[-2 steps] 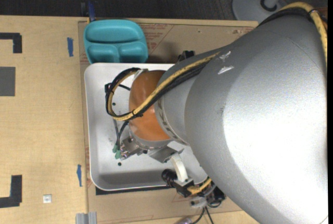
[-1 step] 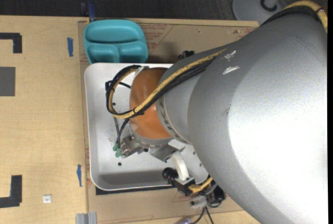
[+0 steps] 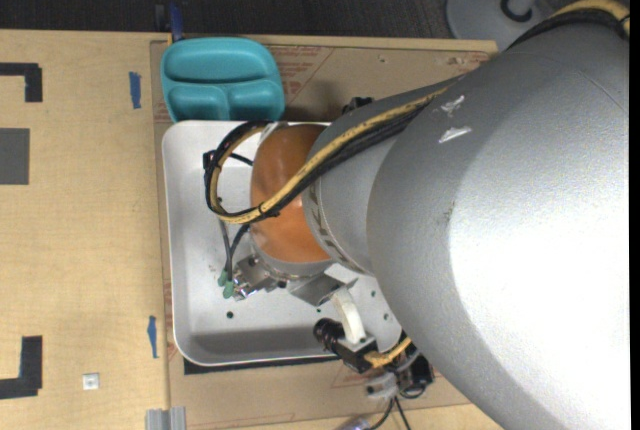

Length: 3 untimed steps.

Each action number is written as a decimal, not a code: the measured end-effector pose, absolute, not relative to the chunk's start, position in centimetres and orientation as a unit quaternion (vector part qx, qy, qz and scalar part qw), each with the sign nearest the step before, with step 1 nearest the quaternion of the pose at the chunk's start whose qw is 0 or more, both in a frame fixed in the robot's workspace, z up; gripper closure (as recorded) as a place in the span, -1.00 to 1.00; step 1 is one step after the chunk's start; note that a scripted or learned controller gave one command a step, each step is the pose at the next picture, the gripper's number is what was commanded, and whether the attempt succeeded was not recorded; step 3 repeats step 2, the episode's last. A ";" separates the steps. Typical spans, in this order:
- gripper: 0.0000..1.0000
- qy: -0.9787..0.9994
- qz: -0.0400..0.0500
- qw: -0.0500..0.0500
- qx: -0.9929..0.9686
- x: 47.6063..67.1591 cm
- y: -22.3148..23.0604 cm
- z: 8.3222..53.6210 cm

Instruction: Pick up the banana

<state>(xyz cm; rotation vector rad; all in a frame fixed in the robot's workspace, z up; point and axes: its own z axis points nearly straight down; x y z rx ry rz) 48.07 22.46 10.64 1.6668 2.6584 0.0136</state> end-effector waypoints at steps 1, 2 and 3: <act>1.00 0.847 0.005 0.003 0.531 48.1 22.5 11.6; 1.00 0.847 0.006 0.003 0.531 48.1 22.5 12.6; 1.00 0.847 0.006 0.003 0.531 48.1 22.5 12.6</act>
